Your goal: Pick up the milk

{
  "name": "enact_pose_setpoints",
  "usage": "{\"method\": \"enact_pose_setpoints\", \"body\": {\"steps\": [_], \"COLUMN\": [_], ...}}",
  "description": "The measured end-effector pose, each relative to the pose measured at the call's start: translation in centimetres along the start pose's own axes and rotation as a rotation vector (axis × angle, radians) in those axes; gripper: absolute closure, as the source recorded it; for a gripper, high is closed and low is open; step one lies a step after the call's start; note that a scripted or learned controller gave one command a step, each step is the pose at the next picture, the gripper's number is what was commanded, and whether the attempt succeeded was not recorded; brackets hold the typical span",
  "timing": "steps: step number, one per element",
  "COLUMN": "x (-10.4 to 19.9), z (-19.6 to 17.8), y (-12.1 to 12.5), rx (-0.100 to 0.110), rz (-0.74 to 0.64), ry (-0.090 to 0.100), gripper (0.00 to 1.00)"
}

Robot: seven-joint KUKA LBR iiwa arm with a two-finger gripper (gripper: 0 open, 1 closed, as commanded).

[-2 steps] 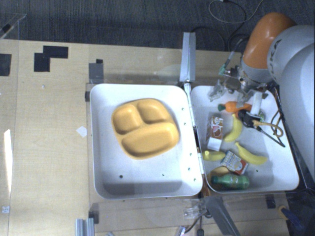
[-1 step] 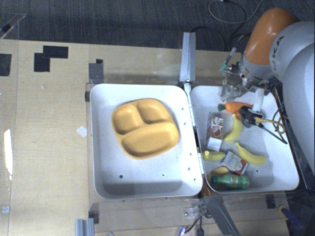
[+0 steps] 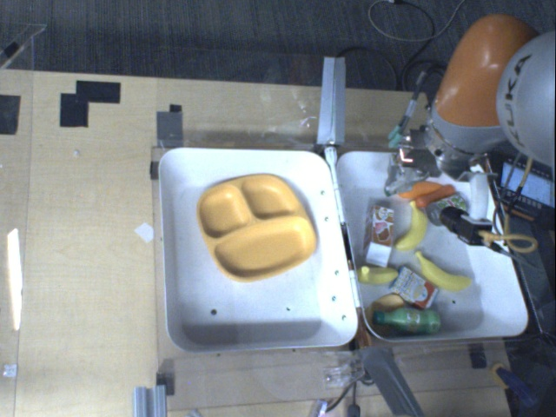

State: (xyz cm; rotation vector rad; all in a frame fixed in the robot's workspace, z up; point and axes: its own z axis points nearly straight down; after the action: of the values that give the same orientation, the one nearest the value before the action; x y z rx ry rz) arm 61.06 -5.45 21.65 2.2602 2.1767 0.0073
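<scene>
Camera view puts the tool low over the far corner of the right bin, beneath the grey and orange arm; whether it is released or clenched I cannot tell, and nothing is visibly caught in it. Just beside it lies a carrot. The milk, a small carton lying flat, sits near the bin's left wall, a little nearer the camera than the tool, and apart from it. A banana touches its right side, which probably crowds any grasp from that flank. Further out lie a second banana, a lemon, a small box and a green bottle. The left bin holds a yellow divided tray. Both bins rest on the tabletop.
</scene>
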Motion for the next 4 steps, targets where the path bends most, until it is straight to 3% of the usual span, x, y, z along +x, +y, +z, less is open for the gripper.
{"method": "enact_pose_setpoints", "body": {"steps": [1, 2, 3, 4], "x": [-7.0, -6.9, -8.2, -11.7], "z": [3.2, 2.0, -1.3, -2.5], "y": [1.2, 1.5, -1.5, -6.8], "rx": [0.0, -0.008, -0.002, -0.002], "rz": [-0.222, -0.225, -0.735, -0.974], "ry": [-0.001, -0.002, -0.002, -0.003], "gripper": [1.0, 1.0, 1.0, 1.0]}}
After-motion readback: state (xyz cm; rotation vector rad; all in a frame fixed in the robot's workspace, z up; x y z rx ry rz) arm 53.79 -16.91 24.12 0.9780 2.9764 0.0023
